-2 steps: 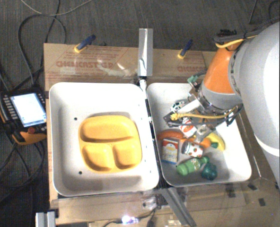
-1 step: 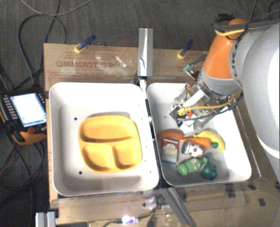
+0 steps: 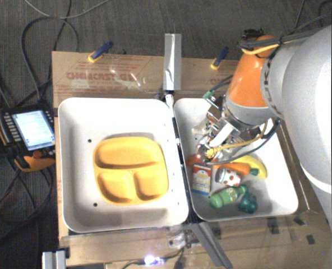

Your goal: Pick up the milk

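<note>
The milk (image 3: 201, 180) is a small white and blue carton with a red top. It lies in the right bin (image 3: 284, 198), close to the bin's left wall. My gripper (image 3: 212, 143) hangs over the upper left part of that bin, just above and to the right of the carton's red top. Cables and the wrist body cover its tip. I see nothing held in it.
Beside the milk lie an orange carrot (image 3: 236, 167), a yellow banana (image 3: 256, 165), a white and red can (image 3: 228, 177), a green bottle (image 3: 227, 196) and a teal item (image 3: 248, 205). The left bin (image 3: 70, 122) holds a yellow divided tray (image 3: 131, 168). A handheld pendant (image 3: 27, 129) sits far left.
</note>
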You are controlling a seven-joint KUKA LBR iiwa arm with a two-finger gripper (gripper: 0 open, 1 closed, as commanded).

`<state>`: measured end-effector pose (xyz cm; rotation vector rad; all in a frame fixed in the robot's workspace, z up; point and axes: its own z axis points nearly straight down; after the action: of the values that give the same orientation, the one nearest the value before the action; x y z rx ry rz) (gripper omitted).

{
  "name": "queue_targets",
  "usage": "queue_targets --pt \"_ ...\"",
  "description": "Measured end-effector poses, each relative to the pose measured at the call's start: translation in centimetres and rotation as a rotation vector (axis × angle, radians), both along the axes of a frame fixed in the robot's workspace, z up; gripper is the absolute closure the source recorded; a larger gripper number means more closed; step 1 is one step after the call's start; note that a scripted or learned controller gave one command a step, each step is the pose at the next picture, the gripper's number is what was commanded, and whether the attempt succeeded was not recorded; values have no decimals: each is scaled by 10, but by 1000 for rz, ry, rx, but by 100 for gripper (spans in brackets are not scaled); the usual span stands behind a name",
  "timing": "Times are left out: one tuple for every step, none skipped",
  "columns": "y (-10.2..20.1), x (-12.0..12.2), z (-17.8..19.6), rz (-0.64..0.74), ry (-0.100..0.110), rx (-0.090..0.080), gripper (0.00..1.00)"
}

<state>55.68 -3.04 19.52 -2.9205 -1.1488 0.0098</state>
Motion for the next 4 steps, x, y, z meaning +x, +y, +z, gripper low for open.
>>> queue_targets --pt "34 -28 1 349 0 2 100" --pt "-58 -51 -13 521 -2 3 100" --pt "-65 0 -9 683 -4 2 100" --pt "6 -15 -13 835 -3 5 100"
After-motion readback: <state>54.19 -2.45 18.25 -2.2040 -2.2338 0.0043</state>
